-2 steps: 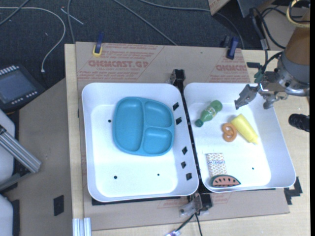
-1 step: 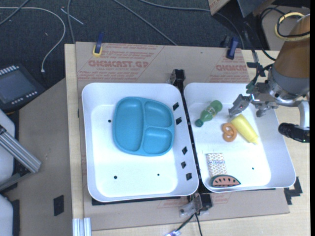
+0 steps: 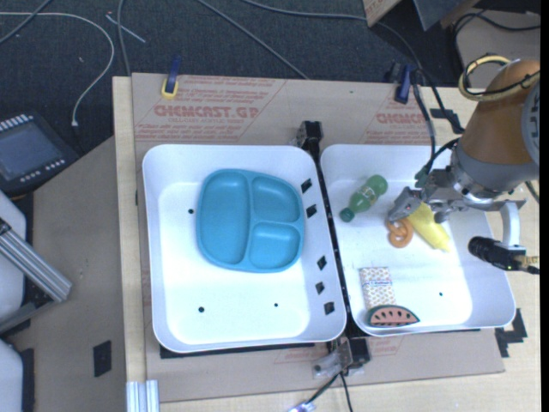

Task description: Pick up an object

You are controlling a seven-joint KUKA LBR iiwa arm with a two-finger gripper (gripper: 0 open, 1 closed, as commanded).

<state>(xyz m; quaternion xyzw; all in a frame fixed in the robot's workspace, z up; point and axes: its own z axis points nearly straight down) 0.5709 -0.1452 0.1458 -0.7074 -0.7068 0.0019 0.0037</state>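
Note:
The right bin (image 3: 480,303) holds a green bottle (image 3: 364,196), a yellow banana-like piece (image 3: 431,230), an orange ring (image 3: 398,235), a small patterned packet (image 3: 376,285) and a watermelon slice (image 3: 394,318). My gripper (image 3: 410,213) hangs low over the right bin's upper middle, just above the orange ring and beside the yellow piece. Its fingers (image 3: 401,207) stand spread, and I see nothing between them. The arm's orange band (image 3: 497,118) rises to the right.
The left bin (image 3: 171,230) holds a blue divided plate (image 3: 249,220). A black divider with clips (image 3: 316,221) runs between the bins. Cables trail across the dark floor behind the bench. A black fitting (image 3: 493,251) juts over the right bin's right side.

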